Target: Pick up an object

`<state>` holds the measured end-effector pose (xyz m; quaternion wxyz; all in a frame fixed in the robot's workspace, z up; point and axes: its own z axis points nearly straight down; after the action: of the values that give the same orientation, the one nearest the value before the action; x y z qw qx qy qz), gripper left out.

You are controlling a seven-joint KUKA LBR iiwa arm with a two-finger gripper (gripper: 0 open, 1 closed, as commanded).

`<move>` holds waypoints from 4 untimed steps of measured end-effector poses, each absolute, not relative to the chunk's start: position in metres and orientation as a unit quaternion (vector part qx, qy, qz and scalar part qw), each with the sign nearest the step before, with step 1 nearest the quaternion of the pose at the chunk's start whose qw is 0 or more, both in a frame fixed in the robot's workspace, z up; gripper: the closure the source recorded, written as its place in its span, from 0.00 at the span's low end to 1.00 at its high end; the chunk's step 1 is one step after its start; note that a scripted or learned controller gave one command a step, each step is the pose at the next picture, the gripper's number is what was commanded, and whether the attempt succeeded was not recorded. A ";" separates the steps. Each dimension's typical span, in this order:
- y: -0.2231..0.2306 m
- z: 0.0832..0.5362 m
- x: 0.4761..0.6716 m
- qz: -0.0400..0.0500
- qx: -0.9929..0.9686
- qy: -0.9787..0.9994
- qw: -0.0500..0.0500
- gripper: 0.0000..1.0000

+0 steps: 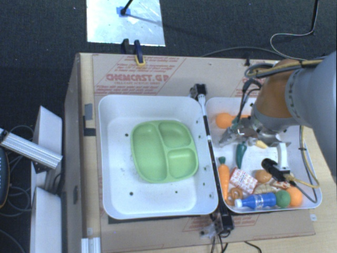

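fingers' state can't be told; the gripper [241,137] hangs in the right bin [310,191] at mid-right of frame, just above a dark green object [240,155], beside an orange ball [224,120].

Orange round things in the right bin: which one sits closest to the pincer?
The orange ball at the bin's far left corner, just left of the pincer. The other orange ball lies in the near right corner, beside the green ball.

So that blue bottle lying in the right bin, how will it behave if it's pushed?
The bottle lies on its side, so it would likely roll. It looks like small plastic, probably light. The carrot and green ball beside it may block it.
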<state>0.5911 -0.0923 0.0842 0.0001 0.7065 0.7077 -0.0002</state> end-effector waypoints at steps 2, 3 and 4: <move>-0.095 0.084 0.587 0.000 0.707 0.708 0.000 0.00; -0.120 0.083 0.649 -0.003 0.707 0.707 -0.003 0.00; -0.085 0.084 0.595 0.000 0.706 0.708 0.000 0.00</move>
<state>0.5947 -0.0845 0.0843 0.0000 0.7062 0.7080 0.0004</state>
